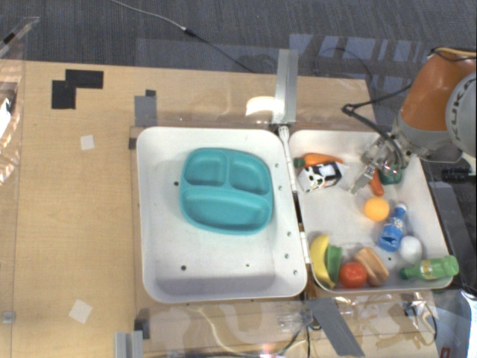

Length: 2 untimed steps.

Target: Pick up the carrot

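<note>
A light wooden bench (67,222) is seen from above, with dark grey carpet (149,13) behind it, over which a thin cable (127,7) is trailed. Black tape patches (74,86) are stuck near the bench's far left corner, and small pale squares (88,142) are scattered on its surface. Two shallow white bins are set side by side: the left bin (160,267) is occupied by a teal divided plate (226,189), and the right bin (328,222) is crowded with small objects. The carrot (322,159) is laid at the far left corner of the right bin, just behind a black-and-white cow toy (320,177) and touching or nearly touching it. Along the near edge a banana (320,255), a tomato (353,275), a bread-like piece (372,265) and a green bottle (432,268) are gathered; an orange ball (376,210), a blue bottle (393,230) and a white ball (411,247) are placed nearer the right wall. The arm is cut off by the frame's right edge. The gripper (370,171) is lowered over the far right part of the right bin, well apart from the carrot; its fingers (361,181) appear slightly parted with nothing seen between them. A small green and orange item (385,179) beside the gripper is partly hidden and cannot be identified.
</note>
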Each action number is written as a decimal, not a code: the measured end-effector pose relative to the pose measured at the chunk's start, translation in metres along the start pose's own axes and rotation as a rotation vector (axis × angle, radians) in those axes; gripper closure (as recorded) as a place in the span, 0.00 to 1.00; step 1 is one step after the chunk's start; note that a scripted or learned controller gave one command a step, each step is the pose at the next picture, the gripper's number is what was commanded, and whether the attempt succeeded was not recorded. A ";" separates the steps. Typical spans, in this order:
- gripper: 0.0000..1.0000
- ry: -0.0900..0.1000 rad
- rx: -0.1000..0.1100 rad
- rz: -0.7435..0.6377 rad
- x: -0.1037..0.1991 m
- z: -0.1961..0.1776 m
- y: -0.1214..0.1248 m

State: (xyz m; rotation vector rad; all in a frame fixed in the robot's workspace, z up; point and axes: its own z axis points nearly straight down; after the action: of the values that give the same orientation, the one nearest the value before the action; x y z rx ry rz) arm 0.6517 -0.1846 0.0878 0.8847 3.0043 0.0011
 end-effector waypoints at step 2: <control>0.00 -0.001 -0.002 0.023 0.093 -0.114 0.014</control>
State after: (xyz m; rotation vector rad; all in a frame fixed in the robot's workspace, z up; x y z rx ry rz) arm 0.5794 -0.1223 0.2006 0.9188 2.9921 0.0029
